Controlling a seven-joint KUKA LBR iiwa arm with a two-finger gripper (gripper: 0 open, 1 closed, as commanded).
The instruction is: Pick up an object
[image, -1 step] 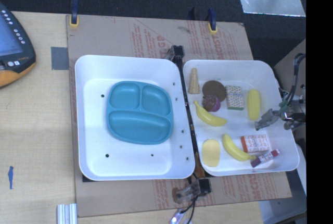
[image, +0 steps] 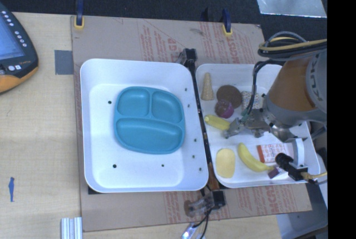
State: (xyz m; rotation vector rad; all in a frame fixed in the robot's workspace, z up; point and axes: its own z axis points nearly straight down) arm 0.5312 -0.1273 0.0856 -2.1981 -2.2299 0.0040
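My gripper [image: 245, 130] hangs low over the middle of the right bin [image: 245, 70], open, with nothing between its fingers. Its left fingertip [image: 230, 132] is close to a small yellow item [image: 215, 121]. In front of the gripper lie a banana [image: 251, 159] and a red and white packet [image: 271, 151]. A pale yellow lump [image: 225, 162] rests at the bin's front left. Behind the gripper sit a purple item [image: 224, 108], a brown round item [image: 228, 94] and a beige cone [image: 207, 86].
The left bin [image: 100, 177] holds a blue divided plate [image: 149, 119]. The arm's grey and orange body [image: 295, 90] covers the right bin's right side. A grey and orange device [image: 14, 49] lies on the bench at far left.
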